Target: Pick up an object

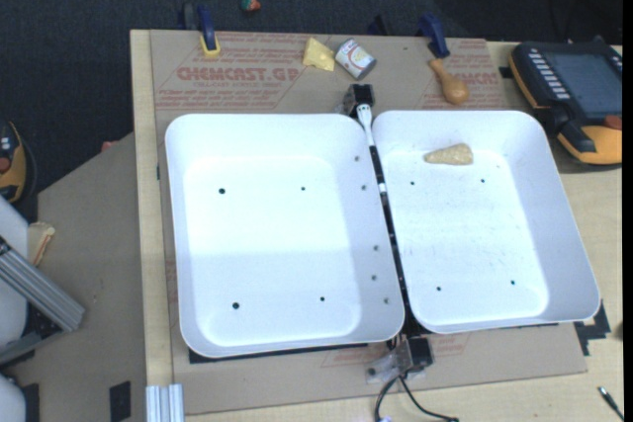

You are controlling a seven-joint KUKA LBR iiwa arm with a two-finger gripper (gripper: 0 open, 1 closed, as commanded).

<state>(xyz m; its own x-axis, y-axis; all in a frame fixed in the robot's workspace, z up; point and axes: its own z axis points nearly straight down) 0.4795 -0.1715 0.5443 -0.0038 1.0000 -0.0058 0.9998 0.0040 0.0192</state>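
Dark carpet behind, and on the bench a brown cardboard sheet (pixel 247 74) printed in red, clamped at the far edge and bearing two shallow white plastic bins side by side.

Only one candidate inside the bins: a small tan, lumpy, flattish piece (pixel 448 154), lying in the bin on the view's right (pixel 554 212), near its far wall and roughly midway across, apart from the rim. Nothing touching or crowding it. Beside it, the white bin on the view's left (pixel 188 212). Beyond the bins, out on the cardboard: a yellow wedge-shaped block (pixel 317 54), just beside it a small white-and-brown box (pixel 355 59), and an orange-brown wooden-looking handle (pixel 448 82).

Step in hand, judging by the layout: approach and descent, nothing lifted yet. No telling whether the gripper's fingers are spread or pressed together.

To do it well:
- Come straight down over the tan piece.
- Close across its narrow width, not its length.
- Go low enough to get under its rounded edges, without pressing on the bin floor.
- Keep clear of the far wall, the likeliest snag.
- Lift slowly, since so flat a lump may well slip.
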